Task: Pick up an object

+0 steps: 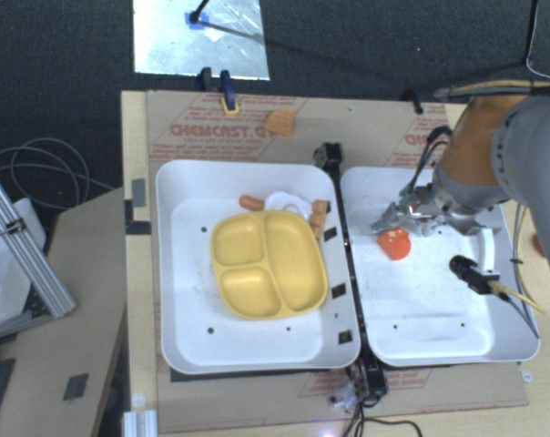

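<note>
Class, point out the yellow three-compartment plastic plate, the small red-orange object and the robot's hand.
yellow three-compartment plastic plate (268,264): camera view, its central divider.
small red-orange object (395,243): camera view, its middle.
hand (401,218): camera view, its metal tip.

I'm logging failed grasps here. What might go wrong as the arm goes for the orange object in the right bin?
The orange object seems to sit beside the gripper rather than plainly under it, so a grasp may miss or knock it away. It also lies near the left wall of the right bin; a nudge could push it against that wall, where it is awkward to grasp.
</note>
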Robot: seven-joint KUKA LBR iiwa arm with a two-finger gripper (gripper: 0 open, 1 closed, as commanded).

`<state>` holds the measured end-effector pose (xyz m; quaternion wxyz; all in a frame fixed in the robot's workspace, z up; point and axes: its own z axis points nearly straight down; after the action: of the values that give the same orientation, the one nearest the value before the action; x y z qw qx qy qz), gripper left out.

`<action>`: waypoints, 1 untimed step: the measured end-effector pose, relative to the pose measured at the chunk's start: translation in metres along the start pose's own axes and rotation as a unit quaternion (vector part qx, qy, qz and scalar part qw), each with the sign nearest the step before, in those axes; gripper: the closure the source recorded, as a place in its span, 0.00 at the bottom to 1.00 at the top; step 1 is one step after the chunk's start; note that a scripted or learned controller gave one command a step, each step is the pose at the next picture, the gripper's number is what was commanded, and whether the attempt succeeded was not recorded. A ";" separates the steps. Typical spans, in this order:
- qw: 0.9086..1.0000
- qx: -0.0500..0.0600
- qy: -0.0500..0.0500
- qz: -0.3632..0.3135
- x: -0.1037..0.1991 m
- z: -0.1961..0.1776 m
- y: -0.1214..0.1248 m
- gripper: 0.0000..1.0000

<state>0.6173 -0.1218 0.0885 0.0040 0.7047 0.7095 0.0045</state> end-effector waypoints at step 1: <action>1.000 0.007 0.000 0.003 0.017 0.004 -0.040 0.00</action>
<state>0.5769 -0.1052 0.0841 -0.0015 0.7069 0.7074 -0.0006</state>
